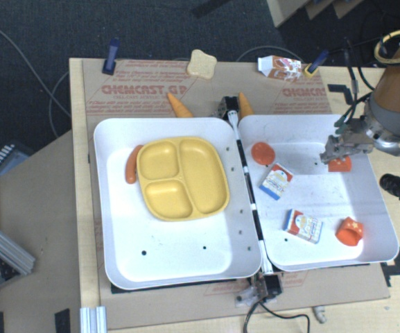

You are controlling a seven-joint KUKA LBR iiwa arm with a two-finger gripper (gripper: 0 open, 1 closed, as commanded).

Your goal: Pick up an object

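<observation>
Gripper [338, 155] sat low over the right bin's [366, 255] far side, right at a small orange block [340, 164]. Couldn't tell whether the claw was clenched or released.

Block looked light, rigid, probably plastic; best pinched across its short sides.

Right bin also held an orange disc [262, 152], two small cartons [276, 182] [303, 226] and an orange lump [350, 232]. Left bin [179, 269]: yellow tray [182, 177], sausage [131, 165] touching its left edge.

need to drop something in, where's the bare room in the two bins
Left bin: bare floor in front of the yellow tray. Right bin: bare centre strip. Crowded near the gripper and the two small cartons.
</observation>
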